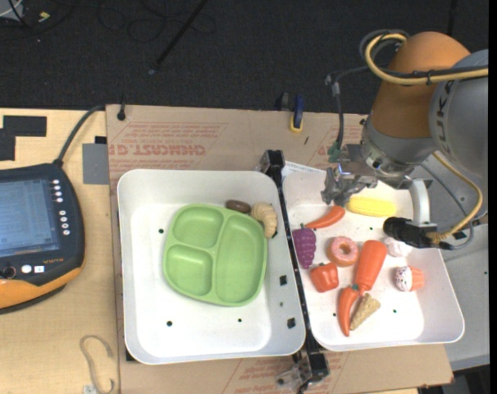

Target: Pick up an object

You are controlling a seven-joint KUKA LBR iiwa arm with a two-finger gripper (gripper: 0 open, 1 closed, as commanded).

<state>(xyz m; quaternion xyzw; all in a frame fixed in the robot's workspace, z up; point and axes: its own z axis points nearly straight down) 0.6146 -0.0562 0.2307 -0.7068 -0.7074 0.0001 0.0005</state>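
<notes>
We're looking down on the tabletop (pixel 191 142), and the claw (pixel 340 185) hangs over the far left corner of the right bin (pixel 433 322). From this angle it sits low among the wrist hardware, and we cannot tell whether it is open or closed. Nothing shows in its grip, so we judge the pick as not yet made.

What's on offer? Closest to the claw is the yellow toy (pixel 371 206), lying just to its right, and the small orange piece (pixel 326 217), lying just on its near side. Either looks like a likely target.

Further toward us lie the purple grapes (pixel 303 246), the pink donut (pixel 344 250), a red pepper (pixel 324 277), a big carrot (pixel 368 263) and an ice-cream cone (pixel 364 309), packed close together.

Over in the left bin (pixel 142 220) sits a green divided plate (pixel 216 253), with a brown piece (pixel 238 207) and a beige pastry (pixel 266 217) at its far right edge, well away from the arm.

So, as we read it, the approach is about done. The descent, the closing and the lift are all left.
</notes>
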